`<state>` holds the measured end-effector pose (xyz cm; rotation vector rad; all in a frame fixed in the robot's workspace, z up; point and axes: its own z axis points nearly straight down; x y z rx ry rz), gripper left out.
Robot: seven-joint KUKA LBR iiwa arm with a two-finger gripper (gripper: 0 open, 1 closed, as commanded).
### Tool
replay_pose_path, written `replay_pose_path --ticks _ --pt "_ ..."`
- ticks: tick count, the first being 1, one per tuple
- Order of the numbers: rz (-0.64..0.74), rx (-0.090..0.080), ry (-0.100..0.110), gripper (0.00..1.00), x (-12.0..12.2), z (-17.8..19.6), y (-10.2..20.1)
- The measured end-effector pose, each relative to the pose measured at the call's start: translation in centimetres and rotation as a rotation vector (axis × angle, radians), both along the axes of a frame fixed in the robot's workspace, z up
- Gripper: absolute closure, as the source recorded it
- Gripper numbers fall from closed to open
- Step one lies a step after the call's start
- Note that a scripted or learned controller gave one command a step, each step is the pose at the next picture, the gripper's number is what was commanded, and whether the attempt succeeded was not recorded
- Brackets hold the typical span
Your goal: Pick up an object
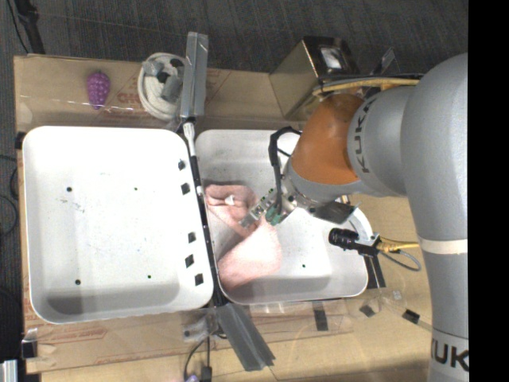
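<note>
A pink cloth (242, 241) lies in the right bin (318, 281), spread from its upper left toward the front middle, with a small white tag on its upper part. My gripper (262, 213) hangs low over the middle of the cloth, right at its surface. The grey arm with its orange band (330, 146) reaches in from the right and covers the bin's back right part.
The left bin (103, 221) stands beside the right one, split from it by a grey divider (199, 237). Behind the bins on the cardboard lie a purple grape-like toy (98, 87) and a white coil (161, 84). A tan box (318, 62) stands behind the right bin.
</note>
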<state>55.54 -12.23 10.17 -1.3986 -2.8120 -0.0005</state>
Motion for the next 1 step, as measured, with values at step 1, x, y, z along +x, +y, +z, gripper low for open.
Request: replay_pose_path --ticks 1 --pt "-0.294 -0.001 0.001 1.00 5.63 8.98 5.30"
